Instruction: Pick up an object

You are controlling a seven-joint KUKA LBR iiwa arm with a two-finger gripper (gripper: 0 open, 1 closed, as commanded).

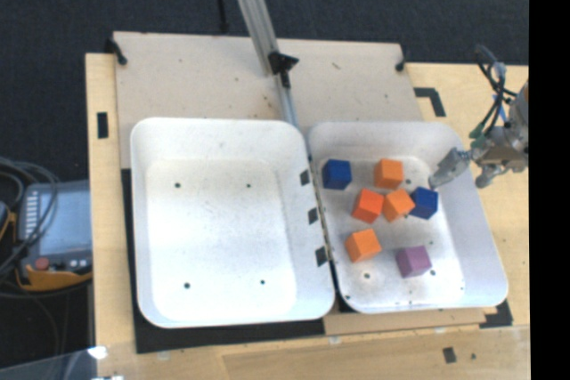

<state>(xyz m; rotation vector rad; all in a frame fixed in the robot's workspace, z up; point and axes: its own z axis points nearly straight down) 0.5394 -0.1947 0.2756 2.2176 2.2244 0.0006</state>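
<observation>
The right bin (472, 276) holds several small cubes. A blue cube (336, 173) and an orange cube (388, 173) lie toward the back. Two more orange cubes (368, 206) (398, 205) and a second blue cube (425, 203) are bunched in the middle. Another orange cube (362, 245) and a purple cube (413, 261) sit nearer the front. My gripper (468, 171) hangs over the bin's right rear part, just right of the middle bunch. It is open, with nothing between its fingers (449, 165).
The left bin (223, 218) sits beside the right one. A slanted metal post (254, 4) rises behind the bins. A handheld controller (49, 231) with cables lies off the bench at the left.
</observation>
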